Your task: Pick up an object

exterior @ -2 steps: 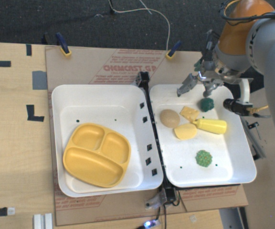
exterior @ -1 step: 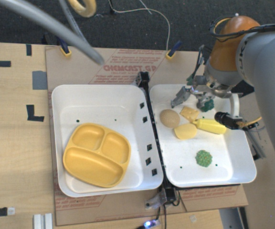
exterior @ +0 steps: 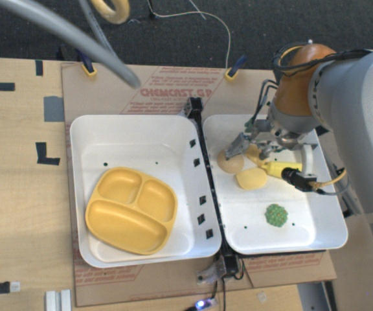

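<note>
Two shallow white bins sit side by side on a tan table (exterior: 18, 193), resting on a cardboard sheet (exterior: 167, 89) printed in red with "CHEMCAST G.P."; the smaller print beneath is too fine to read.

The left bin (exterior: 83, 135) holds a yellow divided plate (exterior: 131, 209) with three compartments, its long axis running from 10 o'clock to 4 o'clock.

The right bin (exterior: 329, 235) holds three small things. A tan, rounded lump (exterior: 230, 164) lies at the bin's 10 o'clock, close to the divider between the bins. Just beside it, toward 4 o'clock, is a pale yellow lump (exterior: 252, 179), slightly oval with its long axis near level. Well apart, toward the bin's 6 o'clock, is a small green piece that looks like broccoli (exterior: 276, 215). What the two pale lumps are is hard to make out.

The grey arm (exterior: 351, 102), with its orange band (exterior: 300, 86), reaches in from 3 o'clock and is cut off by the frame. Its pincer (exterior: 248, 146) hangs over the two pale lumps, one dark finger (exterior: 236, 146) angled down toward the tan one. I cannot tell whether the pincer is open or closed, or touching anything.
</note>
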Controlling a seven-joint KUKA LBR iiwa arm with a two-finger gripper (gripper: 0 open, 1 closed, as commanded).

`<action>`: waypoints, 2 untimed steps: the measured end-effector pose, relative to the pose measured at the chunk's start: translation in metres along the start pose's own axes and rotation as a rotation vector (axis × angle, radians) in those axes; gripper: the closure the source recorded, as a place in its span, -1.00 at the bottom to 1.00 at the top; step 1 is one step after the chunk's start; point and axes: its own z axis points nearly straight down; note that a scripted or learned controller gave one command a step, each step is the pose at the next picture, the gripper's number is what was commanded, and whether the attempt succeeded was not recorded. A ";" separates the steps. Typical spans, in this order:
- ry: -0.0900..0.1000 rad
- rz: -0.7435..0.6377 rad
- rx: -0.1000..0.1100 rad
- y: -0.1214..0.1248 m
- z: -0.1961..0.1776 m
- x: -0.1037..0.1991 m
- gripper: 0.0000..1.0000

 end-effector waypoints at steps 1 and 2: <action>0.001 -0.002 -0.003 0.001 -0.013 0.001 1.00; 0.000 -0.001 -0.008 0.005 -0.057 -0.002 1.00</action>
